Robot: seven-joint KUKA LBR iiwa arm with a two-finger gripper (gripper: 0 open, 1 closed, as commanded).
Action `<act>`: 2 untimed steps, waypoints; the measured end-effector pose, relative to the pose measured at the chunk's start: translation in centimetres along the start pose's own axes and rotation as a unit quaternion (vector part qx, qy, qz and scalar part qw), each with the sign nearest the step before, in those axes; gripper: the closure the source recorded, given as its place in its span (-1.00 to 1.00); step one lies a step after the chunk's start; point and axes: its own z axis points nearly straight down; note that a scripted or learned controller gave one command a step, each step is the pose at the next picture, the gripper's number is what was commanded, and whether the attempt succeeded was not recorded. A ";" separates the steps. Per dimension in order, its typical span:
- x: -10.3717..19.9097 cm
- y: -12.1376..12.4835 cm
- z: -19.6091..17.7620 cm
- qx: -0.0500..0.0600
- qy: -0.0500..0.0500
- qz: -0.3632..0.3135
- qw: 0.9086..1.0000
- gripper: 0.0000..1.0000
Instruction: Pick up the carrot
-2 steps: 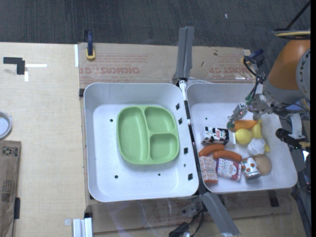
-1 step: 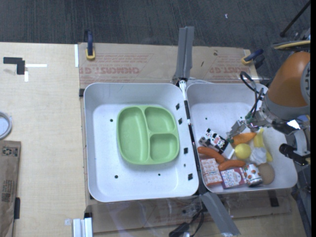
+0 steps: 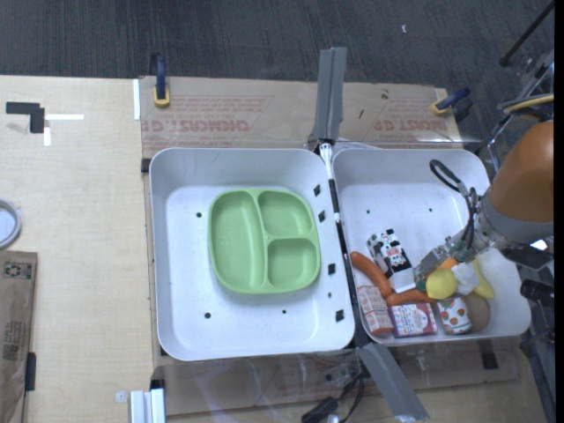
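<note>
An orange carrot [image 3: 370, 272] lies on a slant in the right bin [image 3: 414, 183], near its left wall. A second orange piece [image 3: 408, 297] lies flat just to its right, under a yellow lemon [image 3: 440, 282]. My gripper [image 3: 448, 256] reaches in from the right and hangs low over the lemon's upper edge, about a hand's width right of the carrot. The arm's orange band [image 3: 529, 179] sits above the bin's right wall.
The left bin [image 3: 176, 263] holds a green divided plate [image 3: 263, 239]. Around the carrot are a black-and-white toy [image 3: 389, 252], a red-and-white packet [image 3: 398, 319], a small can [image 3: 455, 315], a brown potato [image 3: 479, 310] and a black loop [image 3: 445, 175] farther back.
</note>
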 end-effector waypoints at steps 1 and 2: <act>-0.1 0.0 -0.7 0.000 0.001 0.002 1.000 1.00; -1.8 -5.6 0.0 -0.001 0.000 -0.206 0.979 1.00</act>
